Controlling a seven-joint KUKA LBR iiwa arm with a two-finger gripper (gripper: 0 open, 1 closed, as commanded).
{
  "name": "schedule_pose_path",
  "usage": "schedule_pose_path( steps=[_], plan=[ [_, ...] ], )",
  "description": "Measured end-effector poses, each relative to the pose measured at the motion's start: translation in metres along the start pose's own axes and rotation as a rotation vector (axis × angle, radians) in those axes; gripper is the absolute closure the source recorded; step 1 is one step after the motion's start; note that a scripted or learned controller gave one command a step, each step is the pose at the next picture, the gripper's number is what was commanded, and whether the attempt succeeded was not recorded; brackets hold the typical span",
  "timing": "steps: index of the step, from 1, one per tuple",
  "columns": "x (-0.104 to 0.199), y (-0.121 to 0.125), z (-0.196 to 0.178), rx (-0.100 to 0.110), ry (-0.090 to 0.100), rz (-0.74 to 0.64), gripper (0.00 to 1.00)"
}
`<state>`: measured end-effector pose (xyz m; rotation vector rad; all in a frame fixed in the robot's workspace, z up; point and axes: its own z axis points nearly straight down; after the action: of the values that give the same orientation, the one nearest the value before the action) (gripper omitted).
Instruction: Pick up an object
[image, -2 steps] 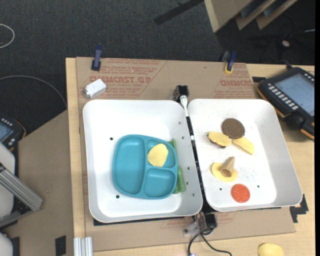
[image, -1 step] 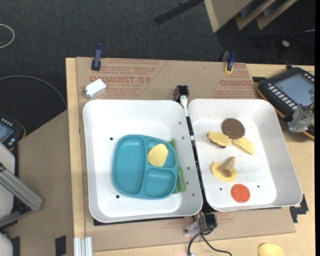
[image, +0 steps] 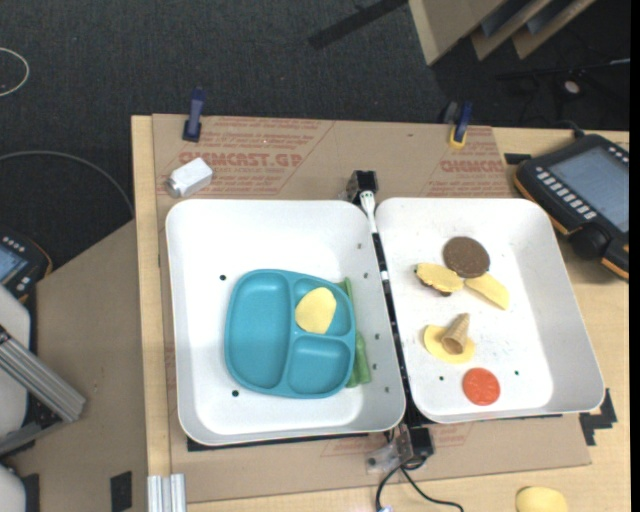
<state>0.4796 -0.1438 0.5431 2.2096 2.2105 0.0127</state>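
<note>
The right bin (image: 535, 235) holds several toy food pieces: a brown round cookie (image: 466, 256), a yellow banana-like piece (image: 439, 279), a yellow wedge (image: 488, 291), a tan cone on a yellow disc (image: 451, 336) and a red-orange disc (image: 481, 386). In the left bin (image: 200, 240) lies a blue divided plate (image: 270, 335) with a yellow round piece (image: 316, 310) in its upper right compartment. A green item (image: 358, 355) pokes out from under the plate's right edge.
A tablet-like pendant (image: 583, 190) lies at the bench's right edge. A small white block (image: 189, 178) sits on the cardboard behind the left bin. Blue clamps (image: 194, 115) hold the board's far edge. A yellow object (image: 540, 499) lies at the bottom right.
</note>
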Motion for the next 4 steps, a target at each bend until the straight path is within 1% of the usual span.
schedule_pose_path(
  steps=[1, 2, 3, 4],
  plan=[
    [-0.002, -0.003, 0.130, 0.029, 0.008, 0.002, 1.00],
    [-0.026, 0.000, 0.000, 0.000, -0.001, 0.002, 1.00],
    [-0.032, -0.003, 0.120, 0.026, 0.008, 0.003, 1.00],
    [-0.082, 0.000, 0.001, 0.002, -0.004, 0.004, 1.00]
  ],
)
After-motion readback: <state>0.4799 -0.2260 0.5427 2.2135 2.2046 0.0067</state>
